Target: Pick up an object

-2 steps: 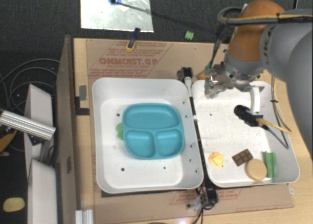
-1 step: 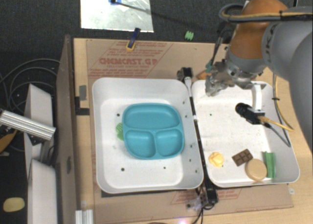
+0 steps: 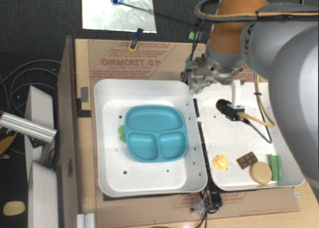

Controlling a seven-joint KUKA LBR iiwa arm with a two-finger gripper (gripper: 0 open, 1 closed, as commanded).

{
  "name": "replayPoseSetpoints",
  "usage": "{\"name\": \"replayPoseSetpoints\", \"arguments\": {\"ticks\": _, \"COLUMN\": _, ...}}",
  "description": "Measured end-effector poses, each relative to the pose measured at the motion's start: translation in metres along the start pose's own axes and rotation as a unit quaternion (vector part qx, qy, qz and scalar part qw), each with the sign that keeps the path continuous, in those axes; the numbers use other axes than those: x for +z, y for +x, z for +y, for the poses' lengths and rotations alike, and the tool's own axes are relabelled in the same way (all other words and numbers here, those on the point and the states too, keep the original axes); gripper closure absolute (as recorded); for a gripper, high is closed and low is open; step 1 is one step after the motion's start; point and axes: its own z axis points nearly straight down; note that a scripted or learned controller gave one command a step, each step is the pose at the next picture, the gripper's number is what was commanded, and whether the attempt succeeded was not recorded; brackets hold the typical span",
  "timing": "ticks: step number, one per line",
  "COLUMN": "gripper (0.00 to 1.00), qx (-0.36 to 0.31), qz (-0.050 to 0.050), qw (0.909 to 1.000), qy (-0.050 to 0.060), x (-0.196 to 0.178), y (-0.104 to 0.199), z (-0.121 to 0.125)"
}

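No 1 thing is named for picking, so we count the candidates. 4 small ones lie in the near-right corner of the right bin: a yellow lump, a brown block just beside it, a tan disc touching or nearly touching the block, and a green stick along the right wall. In the left bin a blue tray with 3 compartments sits in the middle, and a green scrap peeks from under its left edge.

The pincer hangs at the far edge of the bins, over the seam where their 2 rims meet, well apart from every candidate. We cannot tell how far open it is, and we see nothing in it. We judge the task hardly begun: all 6 things rest on the bin floors, so choosing, descending, closing and lifting all remain.

For room, the middle of the right bin floor is bare, which gives an open path toward the near corner. The stick and disc crowd the walls there (a tight spot for a grasp), while the lump stands freer. The tray leaves only narrow margins around itself. The arm overhangs the right bin's far-right side above the bench.
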Motion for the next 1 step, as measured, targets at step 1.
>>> {"name": "replayPoseSetpoints", "arguments": {"ticks": 1, "gripper": 1.0, "qx": 0.008, "qz": -0.003, "qw": 1.0, "qy": 0.001, "x": -0.0036, "y": -0.1025, "z": -0.0185}}
